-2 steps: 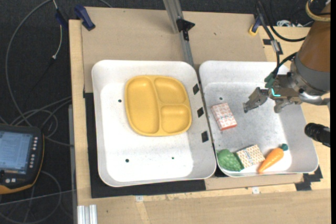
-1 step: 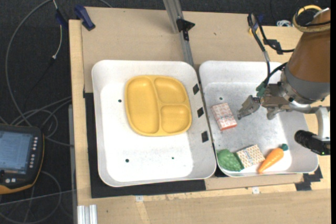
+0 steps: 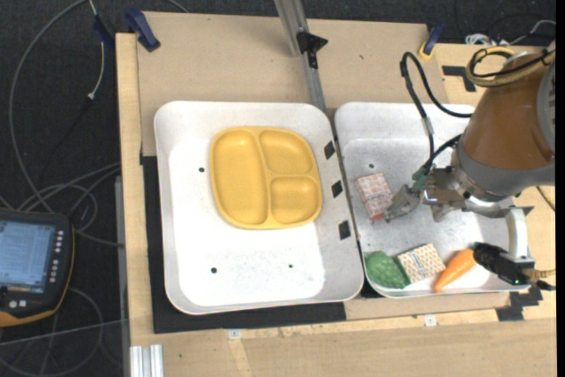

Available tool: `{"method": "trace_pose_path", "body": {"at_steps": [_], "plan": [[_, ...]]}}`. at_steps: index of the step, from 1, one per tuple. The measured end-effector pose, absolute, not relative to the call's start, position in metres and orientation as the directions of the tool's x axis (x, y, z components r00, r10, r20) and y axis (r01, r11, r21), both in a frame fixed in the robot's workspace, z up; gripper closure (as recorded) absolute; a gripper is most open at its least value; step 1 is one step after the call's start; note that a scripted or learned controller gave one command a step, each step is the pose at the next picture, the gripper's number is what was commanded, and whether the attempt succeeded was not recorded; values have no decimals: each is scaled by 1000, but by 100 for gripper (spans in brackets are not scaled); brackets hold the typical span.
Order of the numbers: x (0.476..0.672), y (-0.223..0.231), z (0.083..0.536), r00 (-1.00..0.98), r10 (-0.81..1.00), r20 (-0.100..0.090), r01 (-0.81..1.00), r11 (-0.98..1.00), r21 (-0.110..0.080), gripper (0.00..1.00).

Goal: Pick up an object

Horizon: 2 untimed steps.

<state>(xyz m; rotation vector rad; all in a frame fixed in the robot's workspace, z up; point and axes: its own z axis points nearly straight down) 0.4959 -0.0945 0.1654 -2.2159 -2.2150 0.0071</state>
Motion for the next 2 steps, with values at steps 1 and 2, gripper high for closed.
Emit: {"method": "trace_pose_path", "body": {"at_steps": [1, 2], "plan": [[494, -94, 102, 1, 1000, 3, 1000, 0, -10, 0], [497, -94, 116, 0, 1000, 2, 1000, 0, 0, 100]]}}
